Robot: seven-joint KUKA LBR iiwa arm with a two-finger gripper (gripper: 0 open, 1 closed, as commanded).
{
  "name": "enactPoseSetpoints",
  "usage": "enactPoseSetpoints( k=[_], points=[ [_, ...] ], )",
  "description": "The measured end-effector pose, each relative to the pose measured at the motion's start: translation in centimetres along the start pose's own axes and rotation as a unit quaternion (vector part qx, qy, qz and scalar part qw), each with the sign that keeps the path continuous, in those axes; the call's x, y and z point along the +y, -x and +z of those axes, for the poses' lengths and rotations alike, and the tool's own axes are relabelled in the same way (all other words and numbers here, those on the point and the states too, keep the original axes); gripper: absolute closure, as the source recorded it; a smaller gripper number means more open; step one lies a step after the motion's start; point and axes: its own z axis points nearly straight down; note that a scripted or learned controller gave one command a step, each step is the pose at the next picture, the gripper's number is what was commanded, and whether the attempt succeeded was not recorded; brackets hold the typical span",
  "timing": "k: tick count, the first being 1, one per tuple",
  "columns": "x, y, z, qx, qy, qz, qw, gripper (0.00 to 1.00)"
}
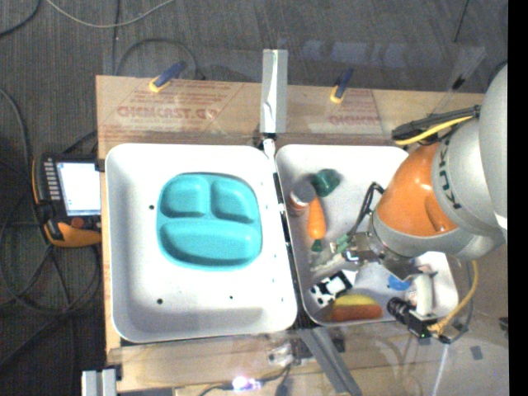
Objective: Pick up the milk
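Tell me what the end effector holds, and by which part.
It cannot be told: the end effector sits low in the right bin beside the carrot, with no item visibly between it.

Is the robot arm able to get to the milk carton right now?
Probably yes. The milk carton lies uncovered near the front of the right bin, and the gripper hangs just above it. The yellow-and-red toy beside it might crowd the grab.

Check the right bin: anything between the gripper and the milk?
Nothing visible does. The gripper sits right next to the milk. The carrot lies on the gripper's other side, away from the milk.
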Motion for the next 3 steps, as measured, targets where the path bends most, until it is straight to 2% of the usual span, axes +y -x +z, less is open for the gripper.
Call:
enactPoseSetpoints(
  k=[1,2,3],
  points=[
    [0.0,0.05,0.0,0.001,0.0,0.002,1.0,0.0],
    [-0.06,0.0,-0.02,-0.003,-0.001,-0.031,0.9995,0.0],
    [-0.07,0.1,-0.02,-0.002,-0.002,-0.038,0.9993,0.0]
  ],
)
